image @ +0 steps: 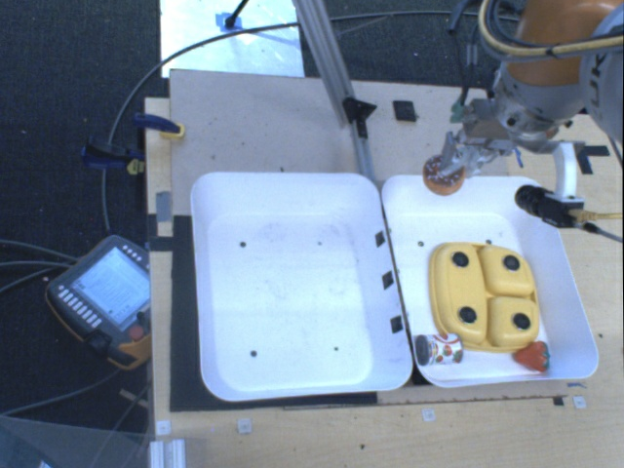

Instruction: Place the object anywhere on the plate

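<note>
Claw (458, 160) hangs at right bin's (409, 208) far rim, apparently gripping a small brown donut (443, 177), though blurred; plate (485, 295) sits in bin's middle, so carry comes next.

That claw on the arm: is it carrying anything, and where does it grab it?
It seems so: the gripper appears to pinch a small round orange-brown object by its top, above the right bin's far rim.

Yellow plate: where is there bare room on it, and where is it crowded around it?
All three wells of the yellow plate lie bare. Crowding is along its near edge: the small can and the strawberry. The gripper holds a donut-like piece over the right bin's far rim.
</note>
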